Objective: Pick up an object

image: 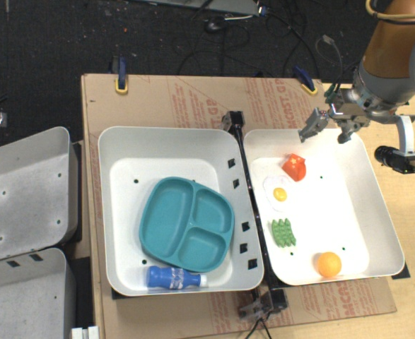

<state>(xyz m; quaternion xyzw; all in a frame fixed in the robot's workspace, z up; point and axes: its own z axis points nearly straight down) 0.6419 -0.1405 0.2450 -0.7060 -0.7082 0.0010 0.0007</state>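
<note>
The right bin point(377, 210) holds a red block point(294, 167), a toy fried egg point(278, 193), a green ridged piece point(283, 232) and an orange ball point(328, 264). My gripper point(329, 131) hangs above the bin's far edge, up and to the right of the red block. Its two fingers are spread apart with nothing between them.
The left bin point(115, 189) contains a teal divided plate point(186, 223) and a blue and white bottle point(174, 279) lying along its near wall. A black divider point(244, 182) runs between the bins. Blue clamps point(121, 75) hold the cardboard base at the back.
</note>
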